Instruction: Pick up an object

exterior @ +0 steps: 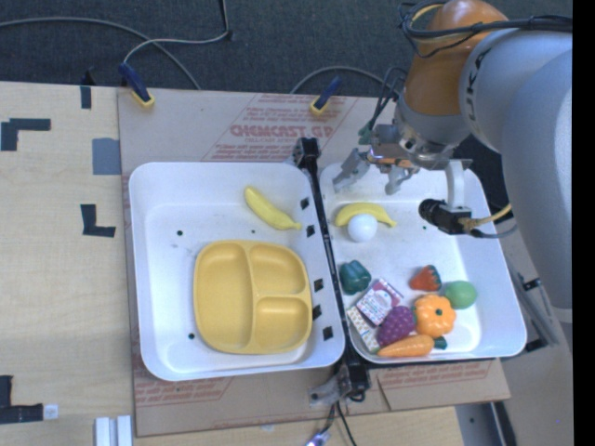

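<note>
Poised over the far end of the right bin, the claw was seen with its two fingers spread apart and nothing between them; one fingertip pointed toward the divider between the bins, the other lay a little to the right. Just below the claw, on the bin floor and apart from it, a yellow banana was found lying crosswise, with a white ball touching its near side. Further toward the near end of the same bin a cluster of toy food was gathered: a dark green pepper, a pink-and-white packet, a purple bunch of grapes, an orange pumpkin, a carrot, a strawberry and a green round fruit. In the left bin a second banana was seen near the divider, and a yellow divided plate was laid flat in the middle. Both bins were carried on cardboard over the wooden tabletop.
</note>
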Robot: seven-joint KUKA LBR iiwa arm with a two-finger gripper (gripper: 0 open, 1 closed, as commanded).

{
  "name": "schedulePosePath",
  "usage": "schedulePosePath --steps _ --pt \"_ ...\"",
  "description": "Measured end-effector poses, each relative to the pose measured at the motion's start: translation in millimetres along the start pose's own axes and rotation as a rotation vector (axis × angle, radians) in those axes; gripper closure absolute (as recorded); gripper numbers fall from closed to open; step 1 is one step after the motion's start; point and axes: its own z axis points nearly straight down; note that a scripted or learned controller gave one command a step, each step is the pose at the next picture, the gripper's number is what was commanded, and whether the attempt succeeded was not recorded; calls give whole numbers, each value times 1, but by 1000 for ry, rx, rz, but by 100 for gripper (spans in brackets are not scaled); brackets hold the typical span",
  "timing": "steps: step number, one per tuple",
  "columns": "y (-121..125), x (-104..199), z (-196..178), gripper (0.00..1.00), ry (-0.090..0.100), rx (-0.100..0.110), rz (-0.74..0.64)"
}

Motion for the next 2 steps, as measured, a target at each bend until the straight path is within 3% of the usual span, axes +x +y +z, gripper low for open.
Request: schedulePosePath --steps 1,2 --pt "4 -76 55 0 0 1 1" --pt "-71 -89 94 0 2 2 0"
